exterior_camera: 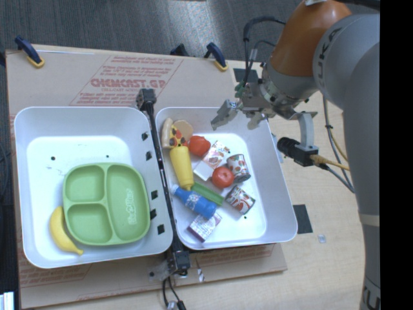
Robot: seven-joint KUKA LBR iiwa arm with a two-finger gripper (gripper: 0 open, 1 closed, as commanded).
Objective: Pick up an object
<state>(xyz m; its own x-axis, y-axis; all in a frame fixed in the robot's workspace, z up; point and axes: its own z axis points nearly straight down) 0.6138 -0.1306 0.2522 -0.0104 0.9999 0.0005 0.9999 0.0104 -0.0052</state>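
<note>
Taking the right-hand white bin (279,206) as the landmark: against its near wall lies a small flat foil packet (204,225), printed and crinkled. Just beyond that a blue bottle (197,202) lies on its side, its long axis slanting from the bin's left side toward the near right, with a green stick-shaped piece (208,193) alongside it. To their right sits a short printed can (240,199), tipped over. Toward the bin's middle a smooth, round red tomato (222,176) touches a second can (239,166) and a white carton (213,160). Left of these a yellow bottle (181,165) lies with its long axis running near to far, along the bin's left wall. Farther on are a second red fruit (199,146) and a pizza-slice toy (175,132) by the far left corner.

The hand (227,115) hangs over the bin's far rim, right of that corner, its fingers spread a moderate way with nothing between them. Every candidate object lies nearward and leftward of it; the red fruit looks nearest. I judge the descent not yet begun, and the round glossy pieces may roll or slip.

Left of the bin, a green divided plate (106,203) and a banana (61,231) rest in the other bin on the tabletop.
</note>
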